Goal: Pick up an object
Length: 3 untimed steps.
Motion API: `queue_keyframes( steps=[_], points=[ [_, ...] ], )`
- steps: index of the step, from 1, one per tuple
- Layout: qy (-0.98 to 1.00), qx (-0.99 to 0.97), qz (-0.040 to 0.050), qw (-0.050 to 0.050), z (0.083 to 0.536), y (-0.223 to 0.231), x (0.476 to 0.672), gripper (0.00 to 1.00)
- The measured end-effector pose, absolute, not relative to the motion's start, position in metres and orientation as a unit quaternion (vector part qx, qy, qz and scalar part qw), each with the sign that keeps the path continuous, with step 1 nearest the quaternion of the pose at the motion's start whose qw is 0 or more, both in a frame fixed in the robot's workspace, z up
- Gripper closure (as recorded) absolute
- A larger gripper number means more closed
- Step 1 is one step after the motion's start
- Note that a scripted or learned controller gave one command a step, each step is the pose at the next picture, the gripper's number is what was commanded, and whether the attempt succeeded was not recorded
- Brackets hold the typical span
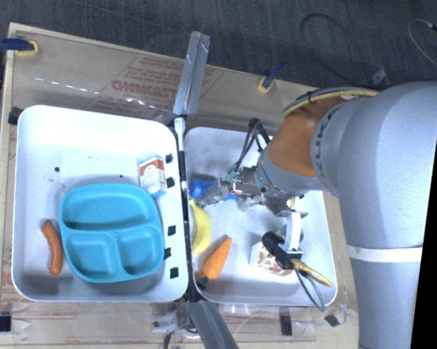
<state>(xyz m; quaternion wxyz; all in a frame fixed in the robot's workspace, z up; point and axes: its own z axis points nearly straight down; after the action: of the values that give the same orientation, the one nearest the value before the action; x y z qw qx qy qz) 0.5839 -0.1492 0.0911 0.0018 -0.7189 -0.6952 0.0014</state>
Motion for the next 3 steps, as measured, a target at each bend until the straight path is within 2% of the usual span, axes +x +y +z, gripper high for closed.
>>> queue_keyframes(
  steps=[1,2,3],
  points=[
    [-0.737,-0.676,0.0039,0.003,0.091,-0.138,0.655,0.00],
    [-0.775,-0.632,0.0011,0.003,0.092,-0.147,0.649,0.00],
    [-0.757,-0.654,0.0000,0.000,0.197,-0.210,0.657,0.00]
  ],
)
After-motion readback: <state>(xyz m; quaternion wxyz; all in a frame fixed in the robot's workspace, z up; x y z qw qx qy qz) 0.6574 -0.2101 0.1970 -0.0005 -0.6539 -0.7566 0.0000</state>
